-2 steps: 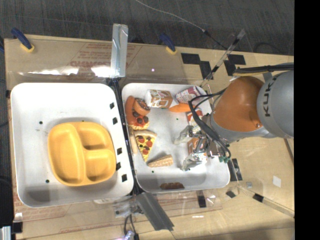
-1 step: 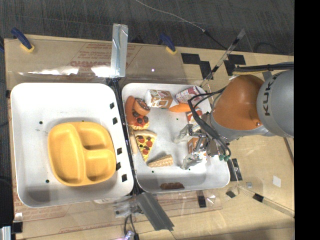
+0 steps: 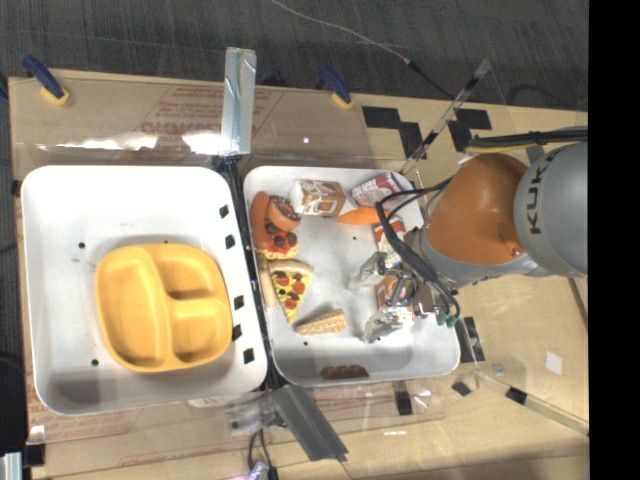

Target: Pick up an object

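Gripper is hanging low near the right bin's right wall, grip state unreadable; nearest pick, the wafer, is lying near the front edge, so I'd centre over it before descending.

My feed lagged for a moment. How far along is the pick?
Done: the gripper is down inside the right bin, among the toy food. In hand: nothing visibly lifted; the pizza slice, cone and carrot lie on the floor. Left: grasp one and raise it.
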